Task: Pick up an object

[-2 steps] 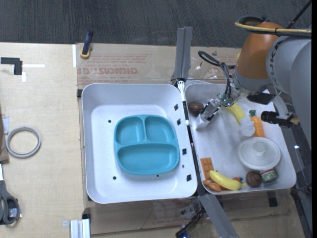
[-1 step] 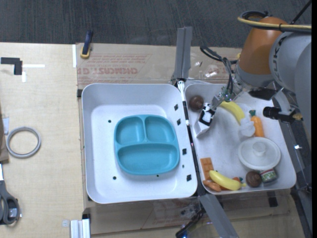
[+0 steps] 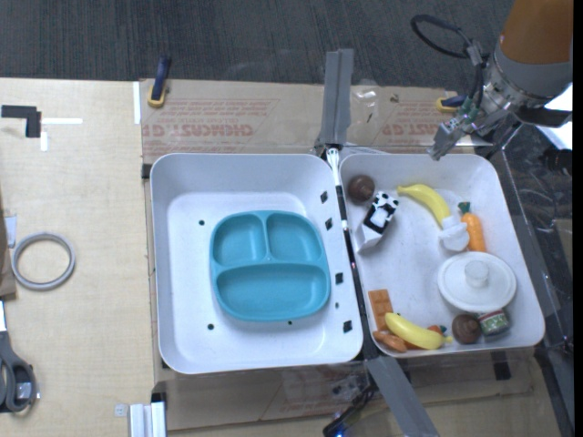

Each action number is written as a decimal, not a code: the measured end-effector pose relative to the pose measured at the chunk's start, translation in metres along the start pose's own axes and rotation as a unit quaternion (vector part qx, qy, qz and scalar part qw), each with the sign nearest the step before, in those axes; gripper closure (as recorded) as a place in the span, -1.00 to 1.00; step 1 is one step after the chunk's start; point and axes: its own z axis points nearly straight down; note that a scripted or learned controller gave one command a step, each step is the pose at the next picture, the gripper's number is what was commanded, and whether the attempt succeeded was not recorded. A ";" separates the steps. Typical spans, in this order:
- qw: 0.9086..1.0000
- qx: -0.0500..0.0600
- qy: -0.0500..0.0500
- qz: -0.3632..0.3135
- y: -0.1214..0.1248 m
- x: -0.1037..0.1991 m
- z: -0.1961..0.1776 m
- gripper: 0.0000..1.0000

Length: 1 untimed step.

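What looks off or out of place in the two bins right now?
Nothing looks spilled or broken. The teal divided plate lies flat in the left white bin. In the right white bin, toy foods crowd the front edge around a yellow banana. The gripper is over the back rim.

A robotics lab is showing here: two white bins [image 3: 168, 244] are sitting on a taped cardboard-covered desk [image 3: 73, 180], toy food [image 3: 428, 200] lying inside, cables [image 3: 437, 35] trailing behind.

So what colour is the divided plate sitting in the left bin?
The divided plate is light blue, or teal, seen plainly in the camera view.
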 end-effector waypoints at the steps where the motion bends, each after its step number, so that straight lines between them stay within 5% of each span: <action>1: 0.996 0.001 0.000 0.090 0.041 0.041 0.007 1.00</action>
